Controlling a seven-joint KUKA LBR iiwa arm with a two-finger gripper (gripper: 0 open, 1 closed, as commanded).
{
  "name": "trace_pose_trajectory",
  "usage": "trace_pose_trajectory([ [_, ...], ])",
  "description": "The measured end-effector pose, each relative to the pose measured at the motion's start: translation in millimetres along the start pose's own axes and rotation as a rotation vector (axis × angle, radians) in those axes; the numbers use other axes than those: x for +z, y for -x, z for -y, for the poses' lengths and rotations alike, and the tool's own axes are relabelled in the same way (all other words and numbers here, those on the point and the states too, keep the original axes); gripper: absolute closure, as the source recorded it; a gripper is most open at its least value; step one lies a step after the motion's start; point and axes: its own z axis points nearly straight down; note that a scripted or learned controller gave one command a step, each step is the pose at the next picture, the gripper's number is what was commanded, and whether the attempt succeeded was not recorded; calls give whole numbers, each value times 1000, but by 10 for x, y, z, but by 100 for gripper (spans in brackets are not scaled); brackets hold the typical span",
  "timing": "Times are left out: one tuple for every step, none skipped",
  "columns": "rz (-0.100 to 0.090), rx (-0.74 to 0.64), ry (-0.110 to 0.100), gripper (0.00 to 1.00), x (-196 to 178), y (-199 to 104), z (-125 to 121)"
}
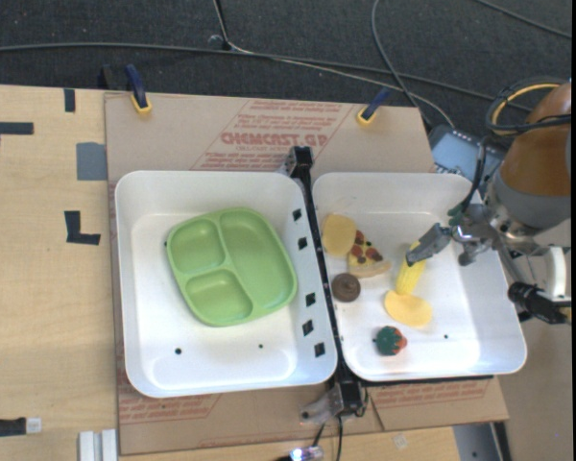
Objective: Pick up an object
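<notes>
The things to pick from lie in the right bin (480,353), gathered toward its left and middle: a yellow banana-shaped toy (410,277) lies tilted near the centre, with a flat yellow piece (408,309) just below it, apparently touching its lower end. To their left sit a pizza slice toy (367,253) with red spots, a pale yellow round piece (339,233) touching its upper left edge, and a small brown disc (346,287) just below them, close to the bin's left wall. Nearer the front wall, apart from the rest, rests a small red and green toy (391,340) (it looks like a strawberry, though it is too small to be certain). The gripper (428,248) hangs over the middle of this bin, its grey tip just above the upper end of the banana toy; whether it touches the toy, and whether the fingers are open or closed, I cannot tell from this angle. Nothing shows plainly between them. The arm (533,176) comes in over the bin's right wall. The left bin (139,353) holds a green divided plate (231,265) with three compartments, lying flat. Both bins rest on a cardboard sheet (259,133) clipped to the wooden counter (38,257).
</notes>
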Motion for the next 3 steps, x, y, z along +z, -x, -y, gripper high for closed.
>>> trace_pose_trajectory([
  [2,-3,12,0,-61,-1,-30],
  [2,-3,8,0,430,45,-100],
  [2,-3,8,0,968,36,-95],
])
